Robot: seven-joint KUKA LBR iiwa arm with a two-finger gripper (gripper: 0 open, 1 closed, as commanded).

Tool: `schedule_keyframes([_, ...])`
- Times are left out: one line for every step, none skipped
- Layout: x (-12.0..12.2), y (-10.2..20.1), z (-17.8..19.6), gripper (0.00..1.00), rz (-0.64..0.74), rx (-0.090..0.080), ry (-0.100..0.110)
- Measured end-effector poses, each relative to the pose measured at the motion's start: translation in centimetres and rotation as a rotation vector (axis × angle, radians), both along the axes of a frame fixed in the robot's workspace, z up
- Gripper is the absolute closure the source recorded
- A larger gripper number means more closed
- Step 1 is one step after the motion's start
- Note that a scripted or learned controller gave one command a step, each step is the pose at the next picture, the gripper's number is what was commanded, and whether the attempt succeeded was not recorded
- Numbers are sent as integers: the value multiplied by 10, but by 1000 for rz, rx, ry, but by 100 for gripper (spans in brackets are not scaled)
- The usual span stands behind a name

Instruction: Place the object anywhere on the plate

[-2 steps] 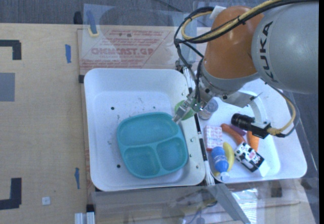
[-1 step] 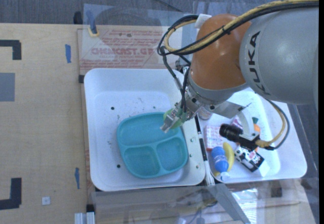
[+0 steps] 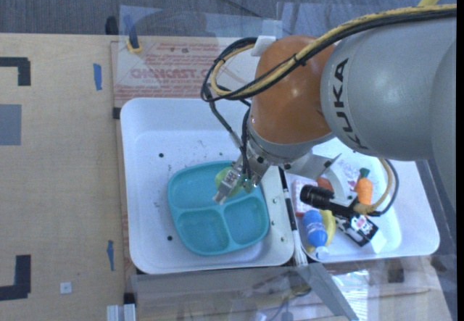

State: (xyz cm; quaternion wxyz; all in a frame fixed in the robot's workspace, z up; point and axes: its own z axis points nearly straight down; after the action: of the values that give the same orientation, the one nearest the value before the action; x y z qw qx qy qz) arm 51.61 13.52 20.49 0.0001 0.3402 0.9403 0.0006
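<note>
Gripper point(image 3: 230, 187) low over the light blue plastic plate with three sections point(image 3: 216, 219), in the left white bin point(image 3: 145, 167). Can't tell if open or pinching. Small toys heaped in the right white bin point(image 3: 413, 232).

Turquoise plate point(image 3: 214, 222) in a white bin point(image 3: 145, 167); grey arm point(image 3: 391, 88) with an orange band point(image 3: 290, 98).

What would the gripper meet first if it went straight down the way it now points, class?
Most likely the blue divided plate. The gripper points down over the plate's upper compartment in the left bin. Something small and greenish sits at its tip; depth is unclear, so it might touch that first.
</note>
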Motion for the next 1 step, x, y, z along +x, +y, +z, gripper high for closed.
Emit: schedule_keyframes([2, -1, 10, 100, -5, 2, -4])
